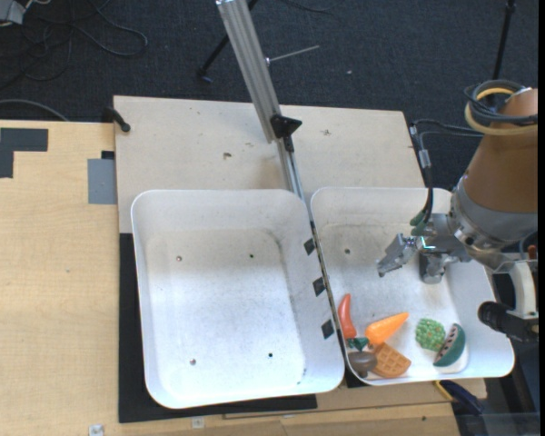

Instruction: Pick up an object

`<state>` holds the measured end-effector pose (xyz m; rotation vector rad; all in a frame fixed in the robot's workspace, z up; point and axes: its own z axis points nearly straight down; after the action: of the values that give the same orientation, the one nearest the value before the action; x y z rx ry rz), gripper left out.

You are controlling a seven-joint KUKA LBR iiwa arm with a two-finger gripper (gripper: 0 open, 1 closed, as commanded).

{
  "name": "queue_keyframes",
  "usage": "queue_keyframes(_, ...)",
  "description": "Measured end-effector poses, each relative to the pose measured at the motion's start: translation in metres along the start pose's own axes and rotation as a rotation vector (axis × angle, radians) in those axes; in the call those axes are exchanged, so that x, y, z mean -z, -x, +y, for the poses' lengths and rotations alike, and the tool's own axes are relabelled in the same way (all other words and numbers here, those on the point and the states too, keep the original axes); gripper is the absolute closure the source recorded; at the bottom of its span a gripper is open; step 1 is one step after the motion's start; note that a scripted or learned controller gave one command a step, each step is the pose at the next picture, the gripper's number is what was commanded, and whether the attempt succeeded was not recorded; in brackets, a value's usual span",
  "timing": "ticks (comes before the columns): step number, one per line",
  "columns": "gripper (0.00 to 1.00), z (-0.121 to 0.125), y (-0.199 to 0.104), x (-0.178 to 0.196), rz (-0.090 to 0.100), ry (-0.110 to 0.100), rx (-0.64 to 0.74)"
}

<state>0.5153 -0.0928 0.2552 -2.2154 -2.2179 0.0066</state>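
Several toy foods lie along the front of the right bin [372, 209]: a red chilli [346, 315], an orange carrot [387, 326], a waffle piece [391, 362], a brown item [361, 361], a green broccoli [429, 333] and a watermelon slice [451, 344]. My gripper [411, 253] hangs over the middle right of this bin, behind the foods and apart from them. Its fingers [391, 259] stand spread with nothing between them.
The left bin [154, 209] sits beside the right one, with a divider carrying black clips [316, 284] between them. A slanted metal rail [254, 71] rises behind the bins. The arm's orange band [501, 162] fills the right side.
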Motion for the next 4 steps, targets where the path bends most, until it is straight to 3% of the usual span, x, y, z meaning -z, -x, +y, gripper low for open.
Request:
queue_keyframes(1, 0.00, 0.001, 0.002, 0.002, -0.001, 0.005, -0.004)
queue_keyframes(2, 0.00, -0.003, -0.009, -0.053, 0.000, -0.002, -0.003)
queue_keyframes(3, 0.00, -0.002, 0.000, -0.105, 0.000, -0.002, -0.002)
queue_keyframes(4, 0.00, 0.000, 0.002, -0.155, -0.007, 0.015, -0.005)
